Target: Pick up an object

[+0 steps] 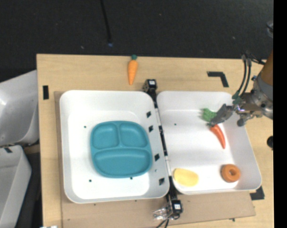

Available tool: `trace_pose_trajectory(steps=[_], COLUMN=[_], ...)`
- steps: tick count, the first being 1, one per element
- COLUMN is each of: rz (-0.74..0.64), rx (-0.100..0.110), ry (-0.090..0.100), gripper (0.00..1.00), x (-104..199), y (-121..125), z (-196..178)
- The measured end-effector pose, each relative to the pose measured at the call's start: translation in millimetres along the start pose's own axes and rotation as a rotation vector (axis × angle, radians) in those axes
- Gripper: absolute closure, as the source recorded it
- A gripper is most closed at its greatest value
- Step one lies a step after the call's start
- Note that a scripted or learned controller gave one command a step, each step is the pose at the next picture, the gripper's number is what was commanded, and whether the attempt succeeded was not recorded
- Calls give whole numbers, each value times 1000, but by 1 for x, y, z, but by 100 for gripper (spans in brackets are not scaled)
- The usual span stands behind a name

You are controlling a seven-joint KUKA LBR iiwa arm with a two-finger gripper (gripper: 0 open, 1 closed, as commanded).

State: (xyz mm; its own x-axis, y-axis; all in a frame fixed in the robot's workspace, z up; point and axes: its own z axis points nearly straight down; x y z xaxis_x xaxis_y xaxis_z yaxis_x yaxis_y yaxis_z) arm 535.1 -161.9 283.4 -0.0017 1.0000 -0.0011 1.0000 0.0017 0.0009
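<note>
Red-orange toy carrot with green leafy top [218, 134] lies in right white bin [200, 103], slanting down-right. Grey two-finger gripper [227, 117] open, fingers spread, just above carrot's leafy end. Nothing held yet.

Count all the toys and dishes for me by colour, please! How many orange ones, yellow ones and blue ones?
Orange: 3, the carrot on the bench, the carrot in the right bin and the doughnut.
Yellow: 1, the yellow piece.
Blue: 1, the divided plate in the left bin.
Total: 5
</note>
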Motion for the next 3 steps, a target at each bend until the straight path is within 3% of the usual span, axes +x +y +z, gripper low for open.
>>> trace_pose_trajectory(steps=[3], rz=[4], rx=[4], ry=[0], gripper=[0], x=[-4], y=[-8], z=[138])
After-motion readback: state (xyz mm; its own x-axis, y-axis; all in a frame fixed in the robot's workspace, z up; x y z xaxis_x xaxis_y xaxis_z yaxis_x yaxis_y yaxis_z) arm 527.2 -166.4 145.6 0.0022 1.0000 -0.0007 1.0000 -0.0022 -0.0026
